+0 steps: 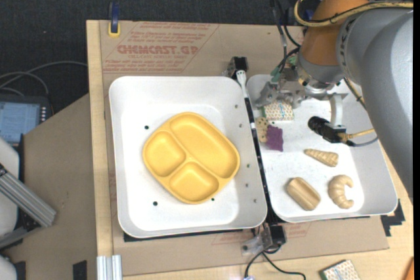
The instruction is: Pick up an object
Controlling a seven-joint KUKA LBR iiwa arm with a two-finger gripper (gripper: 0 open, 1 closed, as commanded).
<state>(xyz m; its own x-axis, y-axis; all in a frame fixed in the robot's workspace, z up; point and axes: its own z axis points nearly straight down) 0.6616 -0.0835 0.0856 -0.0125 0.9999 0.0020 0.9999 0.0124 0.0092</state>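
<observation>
Gripper [281, 96]: over right bin [367, 206], jaw state cannot be told. Purple block [273, 138] just at its 6 o'clock, apart.

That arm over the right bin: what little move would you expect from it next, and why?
Probably a short drop straight down. The gripper hangs above a small patterned block near the purple piece at the right bin's left side; nothing looks lifted.

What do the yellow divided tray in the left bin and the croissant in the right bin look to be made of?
Yellow divided tray: probably moulded plastic; even colour, smooth rounded compartments, soft sheen. Croissant: looks like a toy, likely plastic or rubber; uniform tan, smooth ridges, no flaky crust. Neither can be confirmed from look alone.
</observation>
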